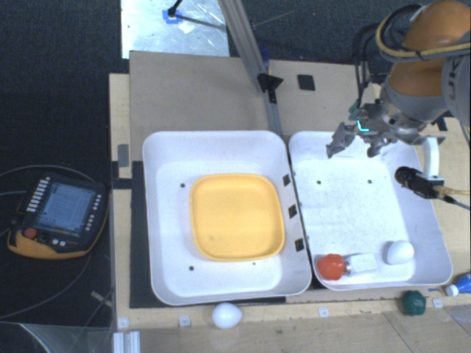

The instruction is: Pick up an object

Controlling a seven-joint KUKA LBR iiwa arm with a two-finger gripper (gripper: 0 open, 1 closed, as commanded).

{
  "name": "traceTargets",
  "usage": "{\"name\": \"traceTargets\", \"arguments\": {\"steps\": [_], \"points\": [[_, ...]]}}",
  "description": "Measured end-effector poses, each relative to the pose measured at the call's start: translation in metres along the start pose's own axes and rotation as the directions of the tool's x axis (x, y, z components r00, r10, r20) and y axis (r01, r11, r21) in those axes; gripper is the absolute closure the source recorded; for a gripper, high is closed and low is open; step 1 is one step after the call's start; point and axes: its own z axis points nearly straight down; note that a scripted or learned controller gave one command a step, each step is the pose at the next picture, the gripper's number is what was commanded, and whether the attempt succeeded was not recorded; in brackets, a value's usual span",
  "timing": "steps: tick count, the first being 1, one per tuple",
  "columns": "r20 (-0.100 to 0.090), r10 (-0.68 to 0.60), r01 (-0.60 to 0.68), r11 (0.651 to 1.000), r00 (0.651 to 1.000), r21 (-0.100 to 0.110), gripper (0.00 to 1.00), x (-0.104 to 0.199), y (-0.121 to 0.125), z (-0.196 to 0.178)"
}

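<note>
Gripper (pixel 358 147) above far edge of right bin (pixel 368 204), fingers spread, holding nothing, yellow plate (pixel 237 216) in left bin (pixel 165 197), red ball (pixel 331 266) near front

A: Item one, arm?

B: Grey arm (pixel 430 87), entering from the upper right of the view. Orange band (pixel 434 24) sits above and to the right of the hand, just behind the wrist.

A: Item two, hand?

B: Hand (pixel 358 144), two fingers, pointing down and leftward from the wrist. Fingers (pixel 340 142) spread apart, with clear space between them and nothing gripped. A small cyan light glows on the body just above the fingers.
</note>
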Motion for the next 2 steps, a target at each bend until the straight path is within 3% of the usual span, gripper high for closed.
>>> {"name": "traceTargets", "arguments": {"steps": [1, 2], "points": [[0.000, 0.000, 0.000, 1.000, 1.000, 0.000, 0.00, 0.000, 0.000, 0.000], [0.000, 0.001, -0.001, 1.000, 1.000, 0.004, 0.00, -0.009, -0.006, 0.052]]}}
